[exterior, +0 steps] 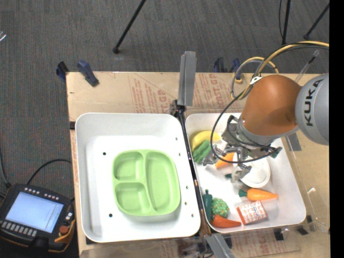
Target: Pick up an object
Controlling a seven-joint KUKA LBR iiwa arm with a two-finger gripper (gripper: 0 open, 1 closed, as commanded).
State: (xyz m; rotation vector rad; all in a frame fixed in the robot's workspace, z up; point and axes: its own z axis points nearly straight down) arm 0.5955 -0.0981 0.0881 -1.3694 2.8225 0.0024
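Hand (240, 165) low in right bin (297, 198), finger state unclear, orange toy piece (224, 161) just left, touching.

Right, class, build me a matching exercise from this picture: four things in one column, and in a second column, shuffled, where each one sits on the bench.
Things:
1. green divided plate
2. banana
3. broccoli
4. carton with a red label

Places:
A. right bin, front, left of the carton
B. left bin, middle
C. right bin, front right, below a carrot
D. right bin, back left corner

Pairs: 1-B, 2-D, 3-A, 4-C
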